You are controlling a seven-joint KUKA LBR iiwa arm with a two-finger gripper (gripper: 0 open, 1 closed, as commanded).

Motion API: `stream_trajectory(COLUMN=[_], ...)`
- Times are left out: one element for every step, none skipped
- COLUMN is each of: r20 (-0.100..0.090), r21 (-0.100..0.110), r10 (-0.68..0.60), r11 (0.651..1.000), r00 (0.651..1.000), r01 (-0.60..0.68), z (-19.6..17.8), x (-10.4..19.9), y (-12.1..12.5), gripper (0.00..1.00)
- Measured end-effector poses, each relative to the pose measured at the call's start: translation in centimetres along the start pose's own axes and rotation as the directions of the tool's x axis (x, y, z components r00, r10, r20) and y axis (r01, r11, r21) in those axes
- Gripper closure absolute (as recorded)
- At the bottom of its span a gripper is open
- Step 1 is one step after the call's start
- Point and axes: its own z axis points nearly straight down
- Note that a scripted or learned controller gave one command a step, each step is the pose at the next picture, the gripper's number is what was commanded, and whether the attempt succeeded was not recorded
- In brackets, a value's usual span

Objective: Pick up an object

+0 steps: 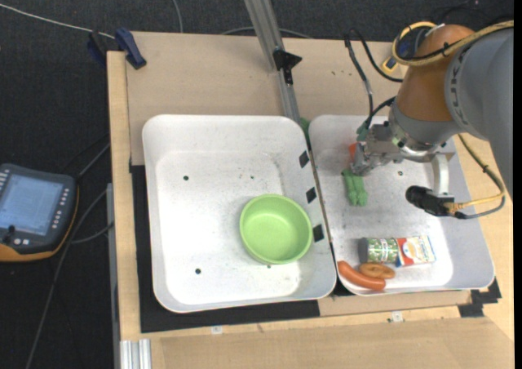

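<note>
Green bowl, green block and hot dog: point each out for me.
green bowl (276, 229): camera view, inner floor.
green block (356, 189): camera view, its top face.
hot dog (362, 277): camera view, the sausage's middle.

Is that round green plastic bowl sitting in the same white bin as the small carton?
No, the round green plastic bowl lies in the left bin, the small carton in the right bin.
</note>
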Motion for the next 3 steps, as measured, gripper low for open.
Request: stream_trajectory(r20=[-0.002, -0.002, -0.002], r21=[0.005, 0.003, 0.006], r10=[-0.001, -0.001, -0.001], r11=[1.000, 1.000, 1.000], r00=[1.000, 1.000, 1.000], r01=[0.001, 0.001, 0.001], z=[-4.3, -10.6, -12.9], x=[0.3, 0.2, 0.2], y=[0.0, 0.6, 0.6], gripper=[1.00, 1.00, 1.00])
